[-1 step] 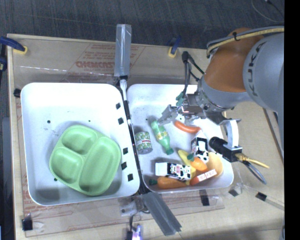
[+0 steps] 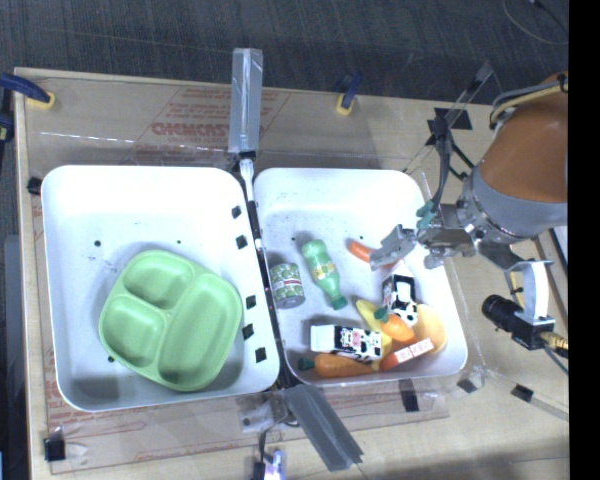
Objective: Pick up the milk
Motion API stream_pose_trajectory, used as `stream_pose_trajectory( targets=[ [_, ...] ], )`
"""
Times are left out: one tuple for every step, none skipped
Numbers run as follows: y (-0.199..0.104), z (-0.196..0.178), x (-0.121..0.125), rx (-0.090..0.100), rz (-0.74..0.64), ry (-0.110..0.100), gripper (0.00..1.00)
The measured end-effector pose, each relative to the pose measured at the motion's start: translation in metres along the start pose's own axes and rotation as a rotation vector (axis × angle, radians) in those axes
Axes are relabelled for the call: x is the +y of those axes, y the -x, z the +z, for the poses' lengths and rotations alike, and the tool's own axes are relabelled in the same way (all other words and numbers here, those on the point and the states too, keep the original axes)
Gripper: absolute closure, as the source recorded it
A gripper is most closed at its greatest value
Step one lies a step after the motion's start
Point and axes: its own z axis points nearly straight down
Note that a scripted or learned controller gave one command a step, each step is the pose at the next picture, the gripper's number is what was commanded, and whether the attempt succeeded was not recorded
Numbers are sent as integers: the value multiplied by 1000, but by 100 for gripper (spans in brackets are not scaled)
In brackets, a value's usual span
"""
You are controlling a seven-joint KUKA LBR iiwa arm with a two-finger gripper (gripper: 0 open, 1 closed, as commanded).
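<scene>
A cow-patterned milk carton (image 2: pixel 347 340) lies on its side near the front of the right bin (image 2: pixel 310 183). A second black-and-white cow-patterned pack (image 2: pixel 402 299) stands just right of it, by a banana (image 2: pixel 372 314). My gripper (image 2: pixel 412 252) hangs over the right side of this bin, just behind that second pack and a little above it. Its fingers (image 2: pixel 385 247) are spread open with nothing between them. The grey arm with the orange band (image 2: pixel 525 158) comes in from the right.
The right bin also holds a green bottle (image 2: pixel 323 271), a small can (image 2: pixel 287 283), a small carrot (image 2: pixel 359 251), a long carrot (image 2: pixel 345 366) and an orange (image 2: pixel 428 326). A green divided plate (image 2: pixel 172 318) lies in the left bin (image 2: pixel 130 193).
</scene>
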Motion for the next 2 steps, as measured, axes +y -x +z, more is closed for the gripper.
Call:
stream_pose_trajectory(
  targets=[
    [21, 4, 21, 0, -66, 1, 0],
    [26, -71, 4, 0, 22, 1, 0]
  ],
)
